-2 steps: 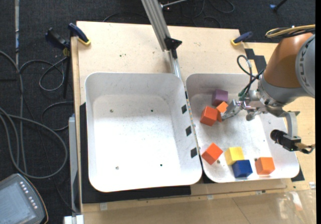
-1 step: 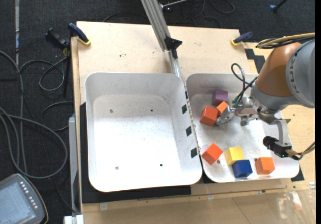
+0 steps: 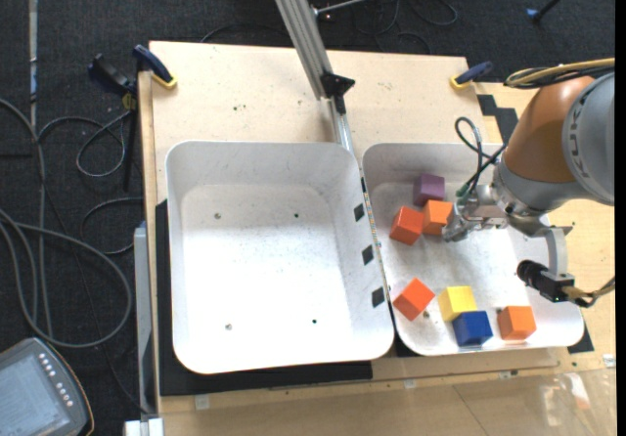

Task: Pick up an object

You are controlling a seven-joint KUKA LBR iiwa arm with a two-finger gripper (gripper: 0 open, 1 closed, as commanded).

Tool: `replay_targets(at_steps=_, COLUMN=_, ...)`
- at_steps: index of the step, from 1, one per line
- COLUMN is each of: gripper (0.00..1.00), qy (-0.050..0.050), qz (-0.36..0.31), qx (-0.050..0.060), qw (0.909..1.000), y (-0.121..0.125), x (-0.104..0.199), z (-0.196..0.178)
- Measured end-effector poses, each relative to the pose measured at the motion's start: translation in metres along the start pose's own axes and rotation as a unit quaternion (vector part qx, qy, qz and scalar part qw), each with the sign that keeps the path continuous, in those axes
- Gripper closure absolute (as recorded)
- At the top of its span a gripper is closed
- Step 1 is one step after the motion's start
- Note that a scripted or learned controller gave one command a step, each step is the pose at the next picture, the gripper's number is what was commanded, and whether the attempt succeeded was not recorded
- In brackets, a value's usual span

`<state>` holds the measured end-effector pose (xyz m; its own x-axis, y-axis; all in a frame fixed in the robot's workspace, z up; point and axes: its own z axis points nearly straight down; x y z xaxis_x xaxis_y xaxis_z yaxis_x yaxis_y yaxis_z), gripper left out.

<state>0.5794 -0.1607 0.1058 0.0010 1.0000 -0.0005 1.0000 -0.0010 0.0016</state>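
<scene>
Tool [image 3: 452, 229] touches orange cube [image 3: 437, 216], edges skewed to bin [image 3: 391, 170] walls.

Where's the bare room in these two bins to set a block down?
The left bin has bare floor wall to wall. The right bin is crowded: purple block and two orange blocks by the hand, four more along its near wall.
</scene>
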Motion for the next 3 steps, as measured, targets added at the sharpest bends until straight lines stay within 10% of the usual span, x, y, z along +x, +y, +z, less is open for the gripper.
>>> replay_targets(at_steps=3, gripper=1.0, qy=-0.001, qz=-0.002, qx=-0.003, qw=1.0, y=0.017, x=-0.012, z=-0.152)
